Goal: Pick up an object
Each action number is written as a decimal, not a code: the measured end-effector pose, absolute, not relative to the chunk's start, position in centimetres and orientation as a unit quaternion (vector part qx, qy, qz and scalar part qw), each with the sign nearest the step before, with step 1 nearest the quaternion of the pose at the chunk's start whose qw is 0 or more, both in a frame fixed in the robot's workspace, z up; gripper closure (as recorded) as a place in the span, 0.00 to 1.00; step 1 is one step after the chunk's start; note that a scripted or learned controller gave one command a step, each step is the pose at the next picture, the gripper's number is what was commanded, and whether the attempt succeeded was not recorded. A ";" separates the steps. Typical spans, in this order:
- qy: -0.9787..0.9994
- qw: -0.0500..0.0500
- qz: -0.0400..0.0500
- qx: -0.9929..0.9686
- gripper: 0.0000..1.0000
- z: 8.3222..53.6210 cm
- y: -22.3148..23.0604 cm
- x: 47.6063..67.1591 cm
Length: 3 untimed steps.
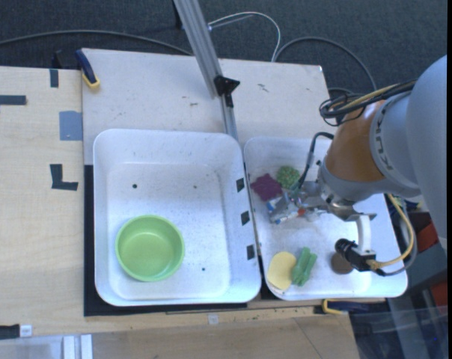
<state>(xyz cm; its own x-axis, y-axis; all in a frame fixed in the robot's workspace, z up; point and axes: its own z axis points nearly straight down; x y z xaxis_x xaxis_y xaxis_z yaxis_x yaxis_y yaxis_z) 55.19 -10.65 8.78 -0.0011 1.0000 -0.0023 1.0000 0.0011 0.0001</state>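
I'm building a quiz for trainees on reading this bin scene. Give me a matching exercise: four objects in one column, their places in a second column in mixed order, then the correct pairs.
Objects:
1. green bowl
2. purple item
3. yellow item
4. brown item

Places:
A. right bin, front edge, beside a green piece
B. left bin, front left part
C. right bin, front right, under the arm
D. right bin, back part, left of the claw

Pairs: 1-B, 2-D, 3-A, 4-C
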 end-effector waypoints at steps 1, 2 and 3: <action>0.708 -0.001 0.000 0.706 1.00 9.9 -10.5 55.2; 0.708 0.002 0.001 0.706 1.00 16.1 -10.5 55.8; 0.708 0.002 0.001 0.706 1.00 21.6 -9.9 55.1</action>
